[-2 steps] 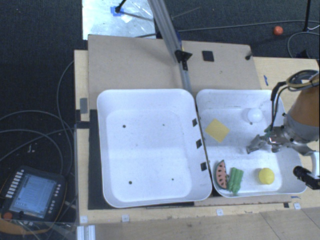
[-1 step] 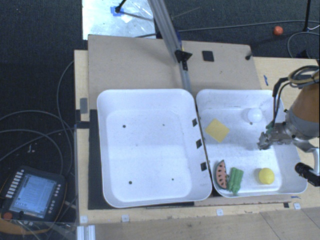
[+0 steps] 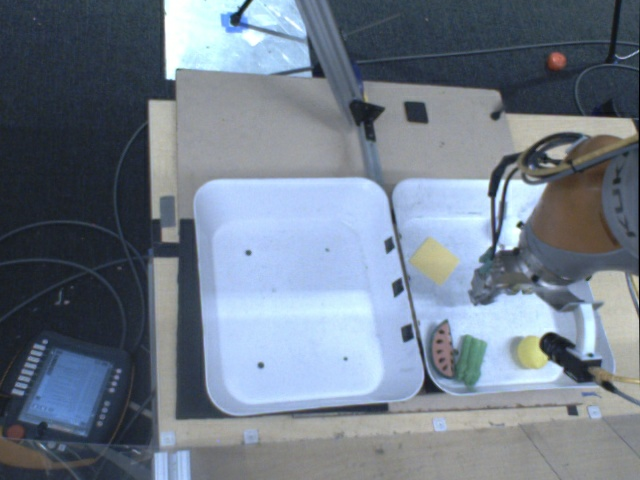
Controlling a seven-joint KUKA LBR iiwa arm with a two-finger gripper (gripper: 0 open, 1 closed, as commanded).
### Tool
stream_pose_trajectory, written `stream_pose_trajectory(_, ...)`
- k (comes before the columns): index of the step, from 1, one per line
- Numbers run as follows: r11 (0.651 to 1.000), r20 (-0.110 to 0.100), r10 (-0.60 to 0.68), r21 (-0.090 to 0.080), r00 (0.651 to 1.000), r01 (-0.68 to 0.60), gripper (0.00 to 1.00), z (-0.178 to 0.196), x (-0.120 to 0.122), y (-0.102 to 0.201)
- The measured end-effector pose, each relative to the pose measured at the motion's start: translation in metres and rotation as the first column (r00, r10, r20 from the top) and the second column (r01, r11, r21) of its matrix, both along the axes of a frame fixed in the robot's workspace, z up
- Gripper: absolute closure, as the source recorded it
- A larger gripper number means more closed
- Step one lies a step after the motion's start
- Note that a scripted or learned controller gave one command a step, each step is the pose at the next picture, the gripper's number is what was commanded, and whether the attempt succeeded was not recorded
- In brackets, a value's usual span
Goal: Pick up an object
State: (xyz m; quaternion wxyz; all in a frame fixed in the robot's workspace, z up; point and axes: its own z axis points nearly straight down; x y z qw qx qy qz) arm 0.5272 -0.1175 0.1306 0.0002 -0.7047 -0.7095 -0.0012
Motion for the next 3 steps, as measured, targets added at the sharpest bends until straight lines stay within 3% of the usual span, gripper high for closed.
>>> stream_pose_trajectory(1,1.0,-0.003,-0.005,-0.002,1.0,0.005,1.0,-0.039,0.048,0.0)
stream_pose_trajectory(2,1.0,0.0,-0.006,-0.002,1.0,0.006,1.0,-0.027,0.049,-0.001)
stream_pose_trajectory(3,1.0,0.006,0.003,0.001,1.0,-0.003,1.0,0.059,0.028,0.112)
